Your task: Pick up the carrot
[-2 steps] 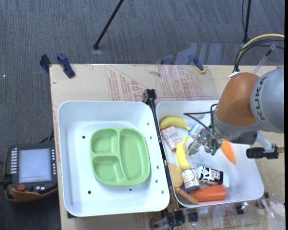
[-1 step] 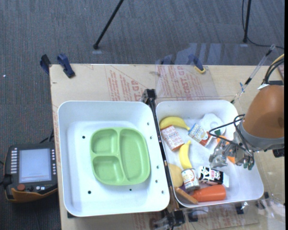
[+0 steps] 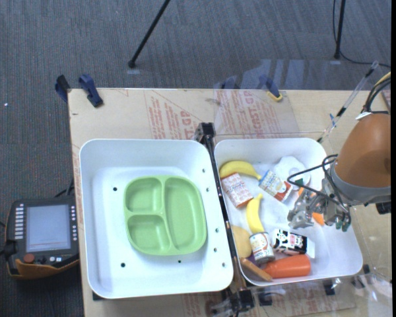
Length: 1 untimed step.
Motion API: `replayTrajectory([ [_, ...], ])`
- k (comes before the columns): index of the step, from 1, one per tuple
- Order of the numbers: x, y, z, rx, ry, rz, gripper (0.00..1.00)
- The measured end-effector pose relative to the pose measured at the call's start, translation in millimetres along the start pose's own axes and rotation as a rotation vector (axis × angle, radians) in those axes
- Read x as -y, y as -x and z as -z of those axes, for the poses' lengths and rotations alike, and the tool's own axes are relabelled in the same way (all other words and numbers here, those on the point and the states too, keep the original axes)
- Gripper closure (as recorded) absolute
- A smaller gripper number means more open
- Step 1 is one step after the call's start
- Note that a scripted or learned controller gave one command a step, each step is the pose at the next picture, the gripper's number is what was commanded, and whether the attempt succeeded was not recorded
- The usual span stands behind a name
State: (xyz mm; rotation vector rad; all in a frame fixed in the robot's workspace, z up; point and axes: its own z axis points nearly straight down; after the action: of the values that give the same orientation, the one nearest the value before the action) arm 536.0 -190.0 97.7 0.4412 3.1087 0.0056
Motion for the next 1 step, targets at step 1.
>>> replayTrajectory([
  [1, -0.5, 0.7, 9.7, 0.001, 0.002, 0.000, 1.00],
])
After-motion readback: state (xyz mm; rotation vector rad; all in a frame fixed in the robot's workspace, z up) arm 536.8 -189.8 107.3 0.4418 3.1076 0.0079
